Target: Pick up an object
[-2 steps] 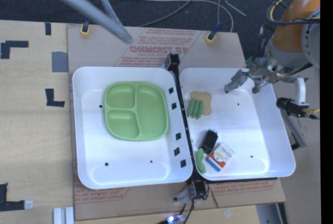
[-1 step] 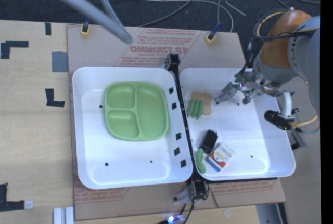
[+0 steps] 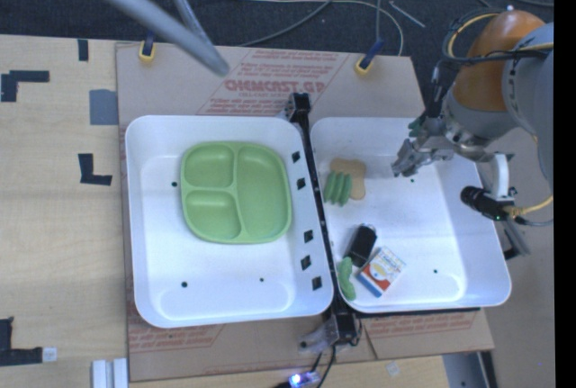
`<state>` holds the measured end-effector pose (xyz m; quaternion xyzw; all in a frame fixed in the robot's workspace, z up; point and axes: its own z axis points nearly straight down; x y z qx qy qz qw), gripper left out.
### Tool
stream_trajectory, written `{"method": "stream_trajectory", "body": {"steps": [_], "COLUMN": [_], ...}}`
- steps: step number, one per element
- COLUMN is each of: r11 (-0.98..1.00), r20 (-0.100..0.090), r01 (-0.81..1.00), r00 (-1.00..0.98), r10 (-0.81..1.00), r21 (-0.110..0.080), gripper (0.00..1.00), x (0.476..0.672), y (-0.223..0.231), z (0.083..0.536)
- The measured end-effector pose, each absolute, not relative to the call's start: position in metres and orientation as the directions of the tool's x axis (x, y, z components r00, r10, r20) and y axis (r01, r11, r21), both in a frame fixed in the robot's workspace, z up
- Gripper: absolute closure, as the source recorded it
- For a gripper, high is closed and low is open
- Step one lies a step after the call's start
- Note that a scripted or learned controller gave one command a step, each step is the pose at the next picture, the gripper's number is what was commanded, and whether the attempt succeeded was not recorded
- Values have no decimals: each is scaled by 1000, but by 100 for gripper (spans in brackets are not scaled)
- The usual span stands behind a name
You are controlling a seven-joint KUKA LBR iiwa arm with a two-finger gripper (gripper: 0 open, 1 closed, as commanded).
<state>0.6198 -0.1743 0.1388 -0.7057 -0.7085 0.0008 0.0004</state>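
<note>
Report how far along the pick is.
Done: the hand is over the right bin, near its far side. In hand: no object shows between its fingers. Left: everything. The green ridged piece on the tan piece, the black block and the small card box all lie on the bin floor; the green divided plate sits in the left bin.

We see a light wooden bench (image 3: 54, 224) bearing a brown printed cardboard sheet (image 3: 270, 76). On it two shallow white plastic bins sit side by side: left (image 3: 148, 287), right (image 3: 481, 283).
</note>
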Motion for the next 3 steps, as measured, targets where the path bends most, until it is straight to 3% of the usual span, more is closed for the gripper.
{"method": "stream_trajectory", "body": {"steps": [3], "r11": [2], "r20": [-2], "r01": [1000], "r00": [-2], "r10": [1000], "r21": [5], "gripper": [100], "x": [620], "y": [-168], "z": [300]}}
